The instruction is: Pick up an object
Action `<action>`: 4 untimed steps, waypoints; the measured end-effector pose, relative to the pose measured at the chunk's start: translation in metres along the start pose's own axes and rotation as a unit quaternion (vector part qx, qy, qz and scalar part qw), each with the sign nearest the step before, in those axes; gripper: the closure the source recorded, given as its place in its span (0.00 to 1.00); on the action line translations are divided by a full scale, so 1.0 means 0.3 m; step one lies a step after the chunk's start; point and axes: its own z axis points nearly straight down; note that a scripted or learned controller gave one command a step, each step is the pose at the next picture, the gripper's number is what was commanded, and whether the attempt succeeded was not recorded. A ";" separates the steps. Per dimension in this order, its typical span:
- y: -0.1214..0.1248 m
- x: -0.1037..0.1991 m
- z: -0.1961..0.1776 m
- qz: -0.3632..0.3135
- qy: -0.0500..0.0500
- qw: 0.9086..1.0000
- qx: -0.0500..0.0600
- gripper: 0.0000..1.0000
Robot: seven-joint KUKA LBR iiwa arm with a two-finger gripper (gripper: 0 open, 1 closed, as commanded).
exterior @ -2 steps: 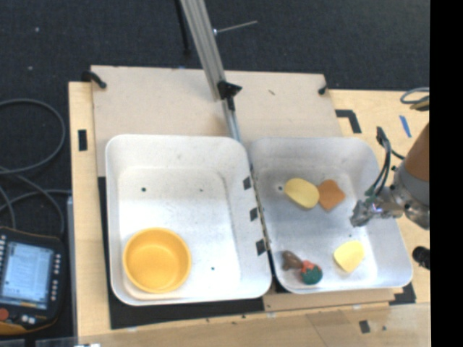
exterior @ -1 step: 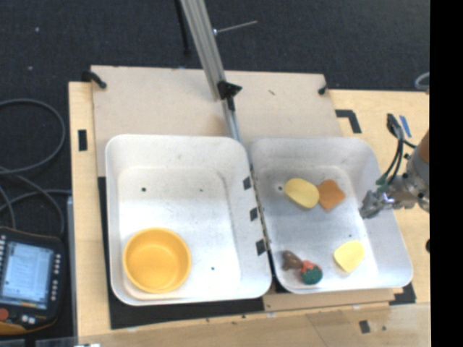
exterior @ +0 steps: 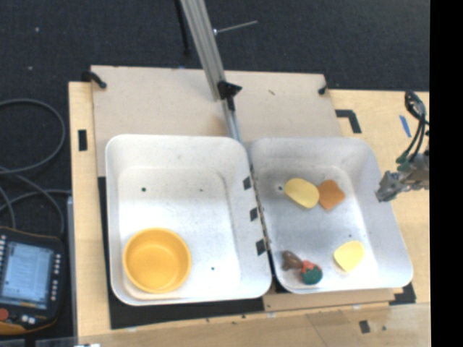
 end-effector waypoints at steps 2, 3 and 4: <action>0.010 0.132 0.006 -0.001 0.001 1.000 0.003 1.00; -0.012 0.318 -0.001 -0.002 0.002 1.000 0.003 1.00; 0.009 0.474 0.043 -0.001 0.002 1.000 0.004 1.00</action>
